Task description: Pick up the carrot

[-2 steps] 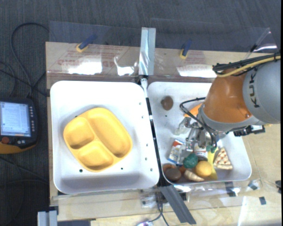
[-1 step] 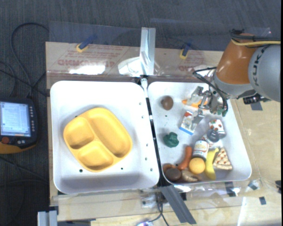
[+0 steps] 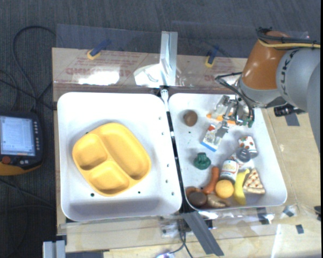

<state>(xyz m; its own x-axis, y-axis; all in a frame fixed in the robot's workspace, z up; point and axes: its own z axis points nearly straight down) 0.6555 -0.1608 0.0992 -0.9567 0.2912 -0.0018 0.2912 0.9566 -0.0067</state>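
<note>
- The carrot [image 3: 212, 179] lies slanted in the right bin [image 3: 273, 160], wedged among 1 orange [image 3: 224, 189], 1 bottle [image 3: 229, 169] and 1 banana [image 3: 240, 188].
- That crowding leaves little room around it.
- The gripper [image 3: 230, 112] hovers well apart near the bin's far side; whether it is apart or together, I cannot tell.

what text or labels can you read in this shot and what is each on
"KUKA", partly cut off, on the grey arm.
Red print on the board behind the bins: too blurred to read.
Pendant screen: too small to read.
Bottle label: too small to read.
</note>
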